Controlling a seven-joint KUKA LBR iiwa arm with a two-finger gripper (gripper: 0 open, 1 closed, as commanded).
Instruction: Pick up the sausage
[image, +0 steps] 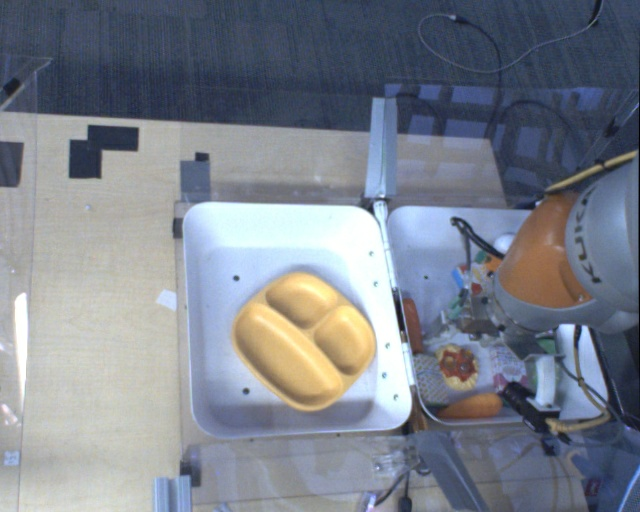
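Where the right bin (440, 225) meets its near wall: an orange-brown, roll-shaped thing (470, 405) lies lengthwise along that wall.
Pizza slice (459, 366): a toy one, red and yellow on top, just beyond the roll-shaped thing, resting on a pale mesh cloth (432, 380).
Yellow tray (303, 340): three rounded hollows, set askew in the middle of the left bin (215, 300).
Sausage (411, 322): dark red and slim, on the floor of the right bin, lying lengthwise against the wall that faces the left bin, about midway along that wall.
Sausage and gripper: the sausage lies toward the view's left of the gripper (470, 305), near but apart from it, at about the same depth in the bin. It is not in the gripper's grasp.
Gripper: low over the middle of the right bin, just beyond the pizza slice. Whether it is parted or closed I cannot tell, since the wrist covers it.
Small coloured bits (465, 275): blue, red and green, crowded at the gripper's far side, too cluttered to name.
Orange band (540, 265): on the arm, over the right bin's right half.
Metal post (380, 150): upright between the two bins at their far edge.
Black marks (100, 148): flat on the bench (100, 300), beyond the left bin, toward the view's left.
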